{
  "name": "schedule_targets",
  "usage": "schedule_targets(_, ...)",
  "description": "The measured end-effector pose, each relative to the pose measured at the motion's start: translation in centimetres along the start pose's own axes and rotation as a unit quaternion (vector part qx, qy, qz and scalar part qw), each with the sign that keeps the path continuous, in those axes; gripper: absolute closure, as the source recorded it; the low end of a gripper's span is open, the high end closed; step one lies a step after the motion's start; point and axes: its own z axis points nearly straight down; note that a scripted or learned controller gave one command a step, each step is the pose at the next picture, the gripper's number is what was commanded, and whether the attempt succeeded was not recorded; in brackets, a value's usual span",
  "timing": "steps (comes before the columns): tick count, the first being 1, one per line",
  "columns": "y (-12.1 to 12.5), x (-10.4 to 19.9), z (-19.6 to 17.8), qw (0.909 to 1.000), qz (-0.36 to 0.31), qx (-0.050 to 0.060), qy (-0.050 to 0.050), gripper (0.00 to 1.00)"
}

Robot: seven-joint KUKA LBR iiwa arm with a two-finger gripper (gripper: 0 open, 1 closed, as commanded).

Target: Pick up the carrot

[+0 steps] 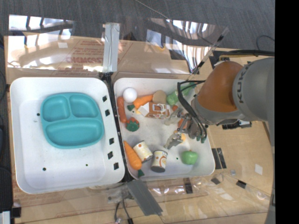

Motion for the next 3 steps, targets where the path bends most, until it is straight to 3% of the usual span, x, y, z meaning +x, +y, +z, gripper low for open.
schedule_targets(1,0.3,-0.2,-1.2,1.0,-0.005,0.0,-0.002,1.0)
schedule_targets(2,0.2,-1.0,-15.4,0.992,-0.126,0.001,-0.002,1.0)
schedule_targets(3,-1.3,4.5,-4.1,0.9578,-0.287,-0.003,0.008,1.0)
